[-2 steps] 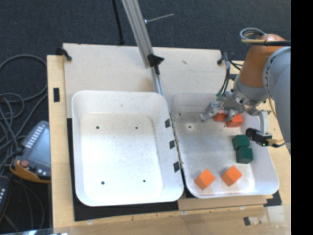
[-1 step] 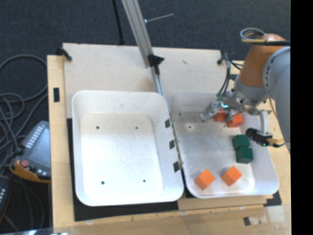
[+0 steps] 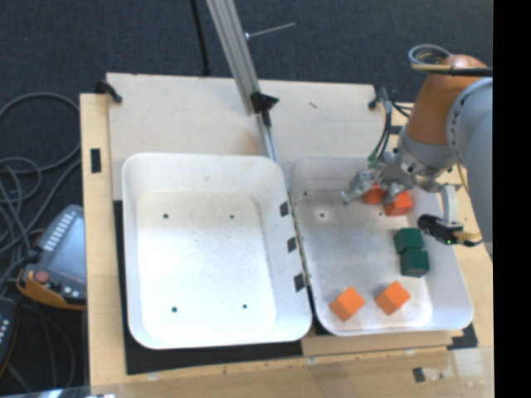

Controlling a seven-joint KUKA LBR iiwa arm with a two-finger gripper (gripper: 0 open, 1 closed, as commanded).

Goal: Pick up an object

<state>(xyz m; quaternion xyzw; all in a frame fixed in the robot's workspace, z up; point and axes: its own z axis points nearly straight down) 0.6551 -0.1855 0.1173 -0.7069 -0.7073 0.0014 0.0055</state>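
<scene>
**Gripper low in the right bin, over the orange blocks at the back**

From my remote station I saw the grey arm [image 3: 448,114] with its orange band reaching in from the right side and bending down into the right bin [image 3: 332,247]. The gripper [image 3: 375,187] was at the far part of this bin, very close to two orange blocks. One orange block [image 3: 399,203] lay just beside the gripper on its right side, and another orange piece [image 3: 375,196] showed directly under the metal parts. I could not tell if the gripper was released or clenched, because the wrist hid this area, and I could not tell if it was grasping any block.

More near to the camera, two dark green blocks [image 3: 411,251] lay touching each other near the right wall of the bin. At the front of the same bin there were two more orange cubes [image 3: 348,303], a little apart from each other.

The left bin [image 3: 141,222] stood just beside the right one. A slanted aluminium bar [image 3: 236,48] rose from the bench [image 3: 191,114] behind the bins.
</scene>
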